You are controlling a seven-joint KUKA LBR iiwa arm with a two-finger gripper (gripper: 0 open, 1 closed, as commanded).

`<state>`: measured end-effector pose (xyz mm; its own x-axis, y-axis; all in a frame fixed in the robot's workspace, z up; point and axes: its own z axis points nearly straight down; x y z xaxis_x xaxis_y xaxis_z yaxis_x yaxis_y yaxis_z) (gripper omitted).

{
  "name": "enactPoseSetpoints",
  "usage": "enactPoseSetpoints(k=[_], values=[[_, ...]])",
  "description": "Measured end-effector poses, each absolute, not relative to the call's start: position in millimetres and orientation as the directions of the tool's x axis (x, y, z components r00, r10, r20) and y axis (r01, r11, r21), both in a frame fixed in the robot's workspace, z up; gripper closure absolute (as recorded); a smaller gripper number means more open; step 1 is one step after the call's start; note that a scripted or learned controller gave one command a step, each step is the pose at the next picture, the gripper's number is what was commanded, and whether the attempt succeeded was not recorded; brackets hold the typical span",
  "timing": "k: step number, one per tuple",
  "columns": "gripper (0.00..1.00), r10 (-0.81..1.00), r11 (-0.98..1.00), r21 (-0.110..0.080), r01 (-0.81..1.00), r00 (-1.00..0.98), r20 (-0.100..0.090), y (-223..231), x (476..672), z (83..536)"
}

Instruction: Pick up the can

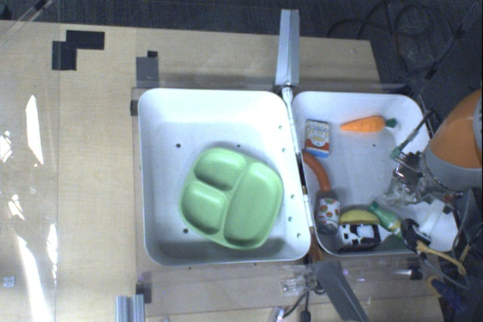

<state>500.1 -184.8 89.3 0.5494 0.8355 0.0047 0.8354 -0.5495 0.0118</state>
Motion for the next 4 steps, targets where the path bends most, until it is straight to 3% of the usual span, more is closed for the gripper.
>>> enactPoseSetpoints(k=[1,2,3,4], values=[[0.00,0.834,-0.551,0.013,0.834,0.551,0.002,-186,499.3,89],[0.00,0.832,-0.555,0.005,0.832,0.555,0.007,-195,490.9,90],[0.00,0.843,-0.538,0.004,0.843,0.538,0.002,-185,551.4,94],[0.00,0.824,-0.566,0.008,0.824,0.566,0.008,-194,532.0,88]])
